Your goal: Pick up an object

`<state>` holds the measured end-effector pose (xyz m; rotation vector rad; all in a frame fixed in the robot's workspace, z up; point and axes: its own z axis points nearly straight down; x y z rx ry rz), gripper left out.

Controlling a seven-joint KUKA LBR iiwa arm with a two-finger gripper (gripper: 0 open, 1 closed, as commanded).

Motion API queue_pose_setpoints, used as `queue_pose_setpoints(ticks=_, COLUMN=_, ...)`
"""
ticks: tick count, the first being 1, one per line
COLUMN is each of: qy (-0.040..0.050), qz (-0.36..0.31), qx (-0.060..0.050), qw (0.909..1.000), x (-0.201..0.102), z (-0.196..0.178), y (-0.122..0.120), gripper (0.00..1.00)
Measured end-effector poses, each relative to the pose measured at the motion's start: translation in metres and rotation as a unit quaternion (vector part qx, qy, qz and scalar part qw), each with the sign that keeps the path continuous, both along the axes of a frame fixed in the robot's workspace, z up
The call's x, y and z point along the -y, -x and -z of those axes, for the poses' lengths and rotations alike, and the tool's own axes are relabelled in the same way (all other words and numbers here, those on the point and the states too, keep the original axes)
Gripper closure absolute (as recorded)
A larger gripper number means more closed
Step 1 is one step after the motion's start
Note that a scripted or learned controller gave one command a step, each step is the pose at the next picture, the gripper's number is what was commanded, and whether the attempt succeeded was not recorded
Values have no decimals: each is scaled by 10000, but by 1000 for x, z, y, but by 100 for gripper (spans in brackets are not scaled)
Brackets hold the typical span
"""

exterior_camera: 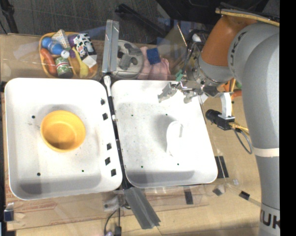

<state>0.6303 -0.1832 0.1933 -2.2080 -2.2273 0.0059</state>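
We see the gripper (176, 92), jaws wide and holding nothing, above the right bin (138, 132), up-left of a white object (174, 135).

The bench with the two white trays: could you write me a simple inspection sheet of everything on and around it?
Surface: wooden bench bearing two shallow white bins, left bin and right bin, side by side.
Job's things: round yellow plastic bowl upright in the left bin; pale white rounded object in the right bin.
Clutter: small basket of colourful toy groceries behind the left bin.
Grippers: metal two-finger gripper over the right bin's far edge, holding nothing visible.
Cables: thin wires along the arm, right of the bin.
Surroundings: dark carpet floor beyond the bench.
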Motion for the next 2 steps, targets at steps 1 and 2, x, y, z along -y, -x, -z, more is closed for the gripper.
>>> queue_pose_setpoints(ticks=1, qy=-3, qz=-744, qx=15, qw=9972, x=27, z=102, y=27, gripper=0)
queue_pose_setpoints(ticks=2, qy=-6, qz=-1090, qx=13, qw=9940, x=22, z=103, y=77, gripper=0)
